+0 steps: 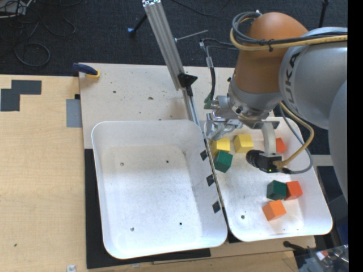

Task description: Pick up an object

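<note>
Arm casing [295, 72] reads "KUKA" in part — gripper [218, 126] state: cannot tell.

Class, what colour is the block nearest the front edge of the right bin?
Orange, seen in the camera view.

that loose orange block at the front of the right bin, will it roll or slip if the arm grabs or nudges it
The orange block looks like a flat-faced cube, so it should probably slide rather than roll when pushed. Its parallel sides likely give two fingers a steady hold, and it seems rigid. It sits apart from the green block, so a nudge may simply skid it across the smooth right bin.
</note>
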`<action>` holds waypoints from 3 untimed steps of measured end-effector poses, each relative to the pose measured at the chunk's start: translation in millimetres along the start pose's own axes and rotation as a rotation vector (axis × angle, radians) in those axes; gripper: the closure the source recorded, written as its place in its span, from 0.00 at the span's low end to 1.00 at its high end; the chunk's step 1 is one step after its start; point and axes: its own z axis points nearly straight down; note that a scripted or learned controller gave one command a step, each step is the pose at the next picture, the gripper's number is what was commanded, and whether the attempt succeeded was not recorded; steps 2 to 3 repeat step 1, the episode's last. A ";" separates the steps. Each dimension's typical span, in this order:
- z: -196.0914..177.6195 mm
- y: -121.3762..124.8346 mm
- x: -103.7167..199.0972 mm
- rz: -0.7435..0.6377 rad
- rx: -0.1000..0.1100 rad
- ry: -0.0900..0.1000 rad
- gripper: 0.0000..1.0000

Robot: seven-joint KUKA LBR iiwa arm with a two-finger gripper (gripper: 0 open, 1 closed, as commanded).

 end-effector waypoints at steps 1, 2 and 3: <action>18.2 4.6 59.7 0.001 0.003 0.000 1.00; 18.2 4.6 59.7 0.001 0.003 0.000 1.00; 18.2 4.6 59.7 0.001 0.003 0.000 1.00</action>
